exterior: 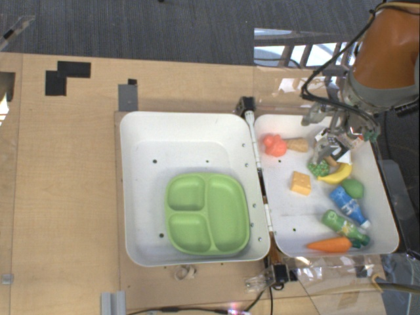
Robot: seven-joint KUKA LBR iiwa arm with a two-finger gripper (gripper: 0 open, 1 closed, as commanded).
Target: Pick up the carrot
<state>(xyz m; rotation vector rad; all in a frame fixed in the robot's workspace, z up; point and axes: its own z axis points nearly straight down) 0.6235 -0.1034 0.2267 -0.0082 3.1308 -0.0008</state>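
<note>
Your arm [387, 51] reaches in from the right, its orange band high at the upper right corner, and the hand [328, 151] hangs over the far part of the right bin [282, 228]. You cannot tell how the hand stands: it is too small and cluttered.

The carrot [329, 245] lies on its side at the near edge of the right bin, well apart from the hand.

Between them lie a green piece [320, 168], a banana [338, 173], a green ball [354, 188], a blue bottle [346, 206] and a green bottle [342, 224] just beside the carrot. A yellow block [301, 183] and a pink toy [275, 144] sit leftward. The left bin [144, 143] holds a green divided plate [207, 212].
</note>
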